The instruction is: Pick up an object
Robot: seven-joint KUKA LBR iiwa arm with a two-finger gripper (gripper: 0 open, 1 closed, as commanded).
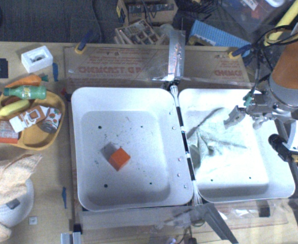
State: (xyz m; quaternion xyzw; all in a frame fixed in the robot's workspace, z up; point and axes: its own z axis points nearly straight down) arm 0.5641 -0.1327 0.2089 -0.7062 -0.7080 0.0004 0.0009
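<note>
**benchwatcher:** Nearest the camera, bottom left, there's a crumpled peach cloth (9,177) with a white rounded thing (9,210) half tucked under it, no clue what that is. The orange block (120,158) sits in the left bin (88,111), a bit left of centre, with a grey shape touching its upper-left side.

**kuka_fan:** Any writing? The cardboard strip (113,65) behind the bins has red letters, maybe "CHEMCAST", too blurry to be sure.

**benchwatcher:** Same here. The yellow bowl (37,141) far left holds a green bottle (28,92) and small packets, labels unreadable.

**kuka_fan:** The gripper (236,117) hangs over the right bin (271,187), upper right part. Whether it's spread or closed, can't tell. Nothing visibly in it. Grey-green smears in that bin, hard to make out. The arm (290,75) is cut off at the right edge.
</note>
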